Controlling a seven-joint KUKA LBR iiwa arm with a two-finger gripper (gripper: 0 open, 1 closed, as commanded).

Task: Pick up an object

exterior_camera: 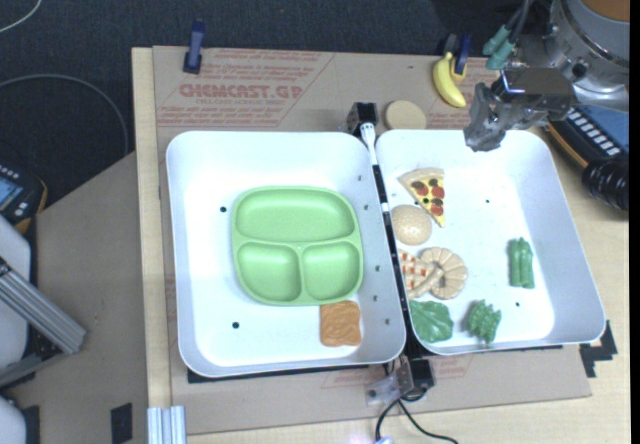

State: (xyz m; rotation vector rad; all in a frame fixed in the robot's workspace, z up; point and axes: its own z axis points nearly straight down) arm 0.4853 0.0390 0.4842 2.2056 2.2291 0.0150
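Observation:
My gripper [485,135] hangs over the far edge of the right bin [560,232], and nothing shows between its fingers. In that bin lie a pizza slice [424,189], a pale round bun [410,224], a waffle-like pastry [436,271], a green leaf [431,320], a small broccoli piece [483,320] and a green pod [520,263]. The pizza slice is nearest, down and to the left of the gripper. The left bin [200,232] holds a green divided plate [297,244] and an orange-brown toast piece [340,323].
A banana [449,81] and a tan round disc [405,115] lie on the cardboard behind the right bin. A blue clamp [194,46] sits at the bench's far left. Black gear [605,172] lies right of the bins.

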